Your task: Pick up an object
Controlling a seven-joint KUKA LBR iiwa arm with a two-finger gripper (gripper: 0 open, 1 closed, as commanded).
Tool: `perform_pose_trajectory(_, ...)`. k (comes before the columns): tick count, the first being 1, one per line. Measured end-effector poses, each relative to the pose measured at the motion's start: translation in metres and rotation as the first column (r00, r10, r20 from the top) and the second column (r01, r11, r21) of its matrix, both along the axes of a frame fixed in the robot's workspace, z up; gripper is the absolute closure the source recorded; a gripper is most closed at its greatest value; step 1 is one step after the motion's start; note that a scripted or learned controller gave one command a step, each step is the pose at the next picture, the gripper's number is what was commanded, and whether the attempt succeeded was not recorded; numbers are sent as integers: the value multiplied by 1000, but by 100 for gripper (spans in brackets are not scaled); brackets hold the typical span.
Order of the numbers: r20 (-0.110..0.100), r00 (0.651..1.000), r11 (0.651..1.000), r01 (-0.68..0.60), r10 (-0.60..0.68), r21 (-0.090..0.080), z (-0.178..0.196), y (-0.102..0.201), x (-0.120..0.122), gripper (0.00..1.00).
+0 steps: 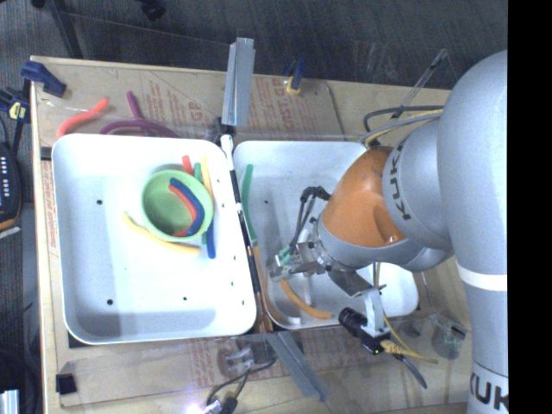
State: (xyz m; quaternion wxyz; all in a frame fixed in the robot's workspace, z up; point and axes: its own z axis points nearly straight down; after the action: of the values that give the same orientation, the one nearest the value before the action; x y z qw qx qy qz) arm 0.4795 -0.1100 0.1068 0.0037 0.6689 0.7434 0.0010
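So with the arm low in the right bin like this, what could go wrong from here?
1. The gripper sits close to the right bin wall nearest the divider, so closing or lifting may scrape the rim.
2. The orange strip below it lies flat against the bin floor, so the grasp may miss it.
3. The green strip leans on the wall edge and could be knocked out.

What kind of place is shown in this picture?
Probably a robotics lab test bench: a KUKA arm reaches over two white bins, on a worn board with clamps and loose cables.
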Motion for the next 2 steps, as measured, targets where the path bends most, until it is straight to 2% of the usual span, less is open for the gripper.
perform_pose_trajectory(1,3,1000,1000,5,-5,-8,1,-5,0,0)
perform_pose_trajectory(2,0,1000,1000,-1,1,-3,10,-2,0,100)
